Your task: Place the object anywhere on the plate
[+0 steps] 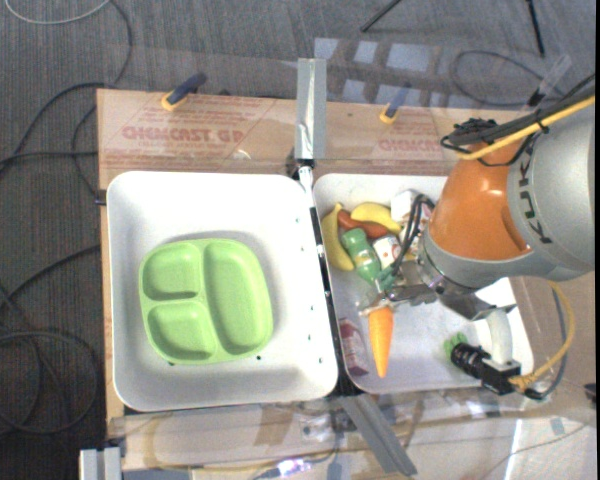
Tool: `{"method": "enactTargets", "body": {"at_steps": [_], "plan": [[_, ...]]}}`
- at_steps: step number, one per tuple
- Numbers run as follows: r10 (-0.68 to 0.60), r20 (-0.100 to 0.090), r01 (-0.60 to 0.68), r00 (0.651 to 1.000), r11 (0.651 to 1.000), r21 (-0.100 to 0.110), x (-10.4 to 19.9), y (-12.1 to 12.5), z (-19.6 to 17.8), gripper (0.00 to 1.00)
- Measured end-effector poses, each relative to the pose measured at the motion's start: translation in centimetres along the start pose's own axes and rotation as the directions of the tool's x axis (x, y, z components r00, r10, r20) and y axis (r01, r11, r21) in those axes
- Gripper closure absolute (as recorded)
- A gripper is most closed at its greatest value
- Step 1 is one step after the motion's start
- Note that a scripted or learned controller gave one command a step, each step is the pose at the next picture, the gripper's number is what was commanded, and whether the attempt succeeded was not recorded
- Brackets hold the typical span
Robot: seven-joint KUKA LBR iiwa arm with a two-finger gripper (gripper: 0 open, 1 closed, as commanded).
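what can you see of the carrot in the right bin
The carrot looks like a plastic toy: a smooth orange cone with no leaves that I can make out. It lies flat on the floor of the right bin, near its left wall, wide end up toward the gripper and tip pointing at the bin's front edge. The wide end sits right under the gripper's metal parts; whether they touch is unclear. A dark reddish packet lies close along its left side.

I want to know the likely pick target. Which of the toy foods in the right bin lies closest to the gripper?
The orange plastic carrot: its top sits just below the gripper, while the yellow banana and the green bottle lie farther up.
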State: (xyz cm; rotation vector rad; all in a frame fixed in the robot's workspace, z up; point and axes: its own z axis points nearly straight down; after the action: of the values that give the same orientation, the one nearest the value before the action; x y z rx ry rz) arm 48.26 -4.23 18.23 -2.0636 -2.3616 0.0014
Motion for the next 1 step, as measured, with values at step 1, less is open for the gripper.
{"method": "enactTargets", "body": {"at_steps": [1], "plan": [[0.166,0.005,-0.166,0.986,0.986,0.001,9.79,4.56,0.04,1.0]]}}
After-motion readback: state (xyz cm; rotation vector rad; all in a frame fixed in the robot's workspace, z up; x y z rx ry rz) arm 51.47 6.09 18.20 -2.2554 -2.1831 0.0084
